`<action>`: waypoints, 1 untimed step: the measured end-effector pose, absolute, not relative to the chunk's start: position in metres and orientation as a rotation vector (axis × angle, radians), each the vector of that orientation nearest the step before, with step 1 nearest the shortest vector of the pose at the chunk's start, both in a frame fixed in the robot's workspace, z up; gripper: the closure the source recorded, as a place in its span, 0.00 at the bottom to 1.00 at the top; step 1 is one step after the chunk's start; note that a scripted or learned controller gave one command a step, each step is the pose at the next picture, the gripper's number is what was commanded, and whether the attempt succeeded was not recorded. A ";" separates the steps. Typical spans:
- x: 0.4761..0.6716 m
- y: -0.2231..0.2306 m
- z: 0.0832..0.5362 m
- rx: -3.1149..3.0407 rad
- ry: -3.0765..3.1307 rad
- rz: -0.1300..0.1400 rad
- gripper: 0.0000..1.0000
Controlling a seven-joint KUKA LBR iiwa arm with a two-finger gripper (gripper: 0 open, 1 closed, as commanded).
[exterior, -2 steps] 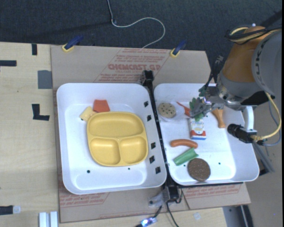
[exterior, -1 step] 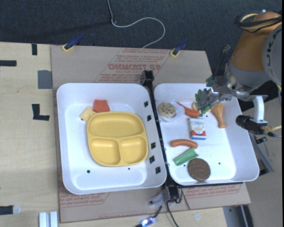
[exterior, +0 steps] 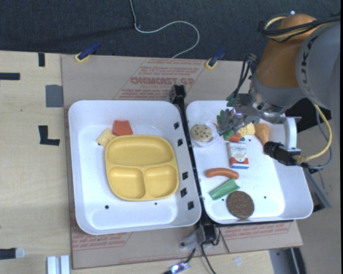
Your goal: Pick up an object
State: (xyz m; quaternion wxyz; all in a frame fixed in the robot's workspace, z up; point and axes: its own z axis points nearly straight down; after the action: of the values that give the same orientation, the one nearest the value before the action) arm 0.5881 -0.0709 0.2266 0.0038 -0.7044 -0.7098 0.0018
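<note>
Reaching step, by the look of it. Grey arm (exterior: 297,50) in from the right, with the gripper (exterior: 231,124) down low at the far end of the right bin (exterior: 297,210). Sitting right over a little heap of toy food there: a green toy (exterior: 223,119) and, just below, a small red and orange bit (exterior: 235,137). Cannot tell whether open or shut; too much clutter, and too small to see. Cannot tell either whether touching the green toy or just above it. So no calling it a grab yet.

Plenty to pick from in the same bin. A cookie (exterior: 202,132) just to the left of the gripper. An orange piece (exterior: 263,132) just to the right. A little white box (exterior: 238,154) below. Then a sausage (exterior: 221,173), a green stick (exterior: 223,188) and a brown round patty (exterior: 240,204), further down toward the near edge.

Over in the left bin (exterior: 80,153), well apart: a yellow plate (exterior: 142,167), a red block (exterior: 122,128) and a pale yellow piece (exterior: 104,136) touching the plate's rim.

Probably aiming for the green toy. Next: squeeze on it properly, then lift straight up. Needs care not to catch the red and orange bit or bump the little white box. Worth a look after the lift, as easy to come up with nothing.
</note>
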 end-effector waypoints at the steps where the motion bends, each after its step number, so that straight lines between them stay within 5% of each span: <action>1: 0.597 -0.017 0.211 -2.209 -2.224 0.010 1.00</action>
State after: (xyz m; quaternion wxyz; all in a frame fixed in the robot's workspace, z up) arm 0.5971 -0.0169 0.2110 0.0036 -0.7046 -0.7095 0.0031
